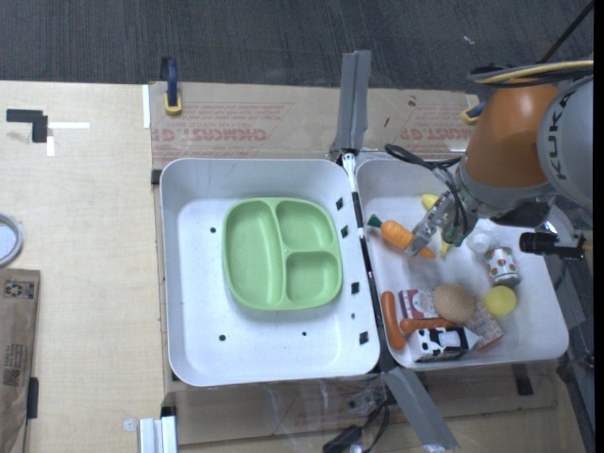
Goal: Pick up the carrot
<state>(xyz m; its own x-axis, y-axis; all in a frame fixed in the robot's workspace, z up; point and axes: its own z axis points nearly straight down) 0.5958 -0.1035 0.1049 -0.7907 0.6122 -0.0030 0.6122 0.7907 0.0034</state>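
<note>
A: Okay, big stuff first. Two white bins: left bin [189,347] has the green divided plate [282,252]; right bin [547,343] has the clutter. Grey-and-orange arm [514,149] comes in from the right over the right bin.

B: Carrot?

A: Carrot [394,234] sits in the right bin's upper-left part, near the divider wall. Long axis runs left to right, slightly tilted, green stub toward the divider. Gripper [431,237] is right at its right-hand end, touching or just over it.

B: Gripping it?

A: Can't tell, too blurred to call.

B: Obstacles?

A: Small yellow piece [429,200] just above the gripper. Can [503,265], yellow ball [501,299], brown potato-like lump [454,301], hot dog [390,317], cow-print carton [442,343] sit lower, apart from the carrot. Divider wall's the tight side, I'd say.
</note>
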